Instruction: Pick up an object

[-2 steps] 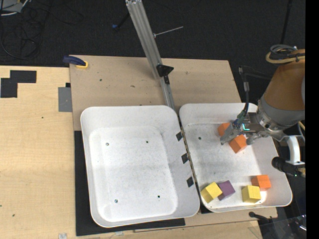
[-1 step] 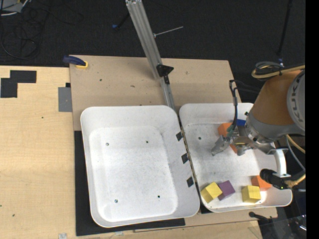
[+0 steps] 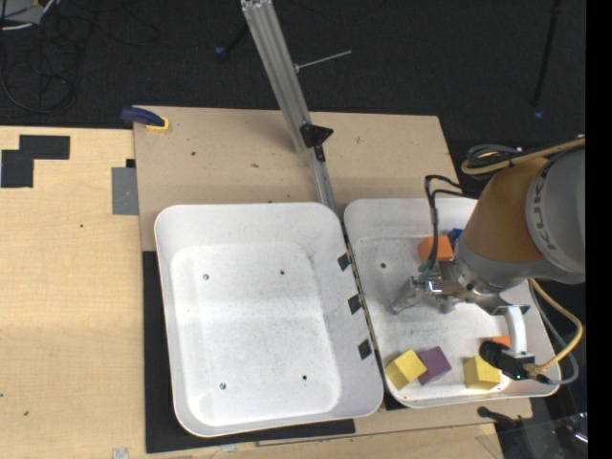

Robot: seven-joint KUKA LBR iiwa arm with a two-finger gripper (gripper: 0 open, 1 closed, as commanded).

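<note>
You've got the arm [image 3: 521,223] coming in from 3 o'clock, its orange band sitting over the right bin [image 3: 382,223]. The gripper [image 3: 413,296] is low over that bin's floor, roughly at its centre, w/ grey fingers [image 3: 402,301] pointing toward 8 o'clock. From this angle I can't tell whether the claw is spread or pressed together (the metal bits blur into one shape), and nothing shows between the tips.

Objects, all in the right bin:
- An orange block [image 3: 436,248] at about 1 o'clock from the gripper, close beside the wrist and partly hidden by it. A bit of blue [image 3: 455,234] peeks out just past it, too covered to name.
- A yellow block [image 3: 405,367] at the bin's 6 o'clock edge, touching a purple block [image 3: 434,362] on its 3 o'clock side.
- Another yellow block [image 3: 481,372] further toward 3 o'clock along that same near edge, apart from the pair.
- A small orange piece [image 3: 500,341] just above it, next to what's prob. a black part of the arm's gear.

The left bin [image 3: 191,228] sits touching the right one along their shared rim, w/ black clips there. Both rest on the wooden bench [image 3: 239,161]. A metal rail [image 3: 282,75] slants up from the bins' junction toward 11 o'clock, and a small blue-and-yellow clamp [image 3: 145,118] lies at the bench's far 10 o'clock corner.
</note>
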